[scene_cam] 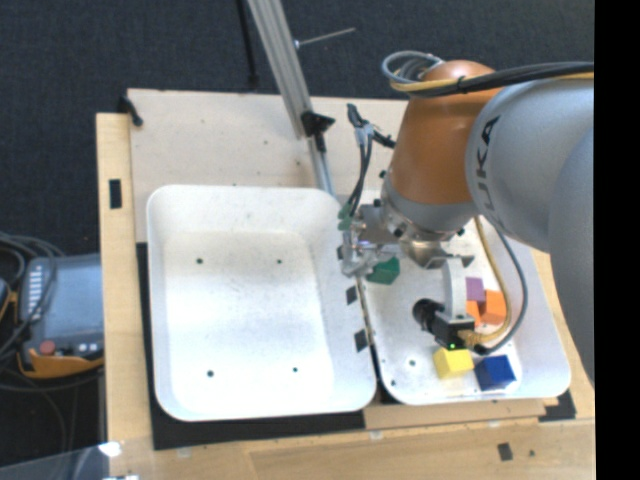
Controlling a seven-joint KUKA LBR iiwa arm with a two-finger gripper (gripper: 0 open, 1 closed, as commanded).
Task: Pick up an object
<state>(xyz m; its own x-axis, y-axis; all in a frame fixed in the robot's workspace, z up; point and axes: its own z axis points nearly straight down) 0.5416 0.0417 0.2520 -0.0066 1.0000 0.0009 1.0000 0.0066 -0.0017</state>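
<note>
My gripper [366,255] hangs low over the left edge of the right bin [420,383], close to the rim shared with the left bin [250,298]. A dark green block [384,270] sits right at the gripper's tip, partly hidden by it; whether it is gripped cannot be made out. Further right in the same bin lie a purple block [475,290] and an orange block [491,309] side by side. A yellow block [452,361] and a blue block [495,372] rest near the bin's front edge.
The grey and orange arm [450,158] covers the back of the right bin. A slanted metal rail [285,68] stands behind the left bin. A grey pendant box [60,308] lies off the bench at the left.
</note>
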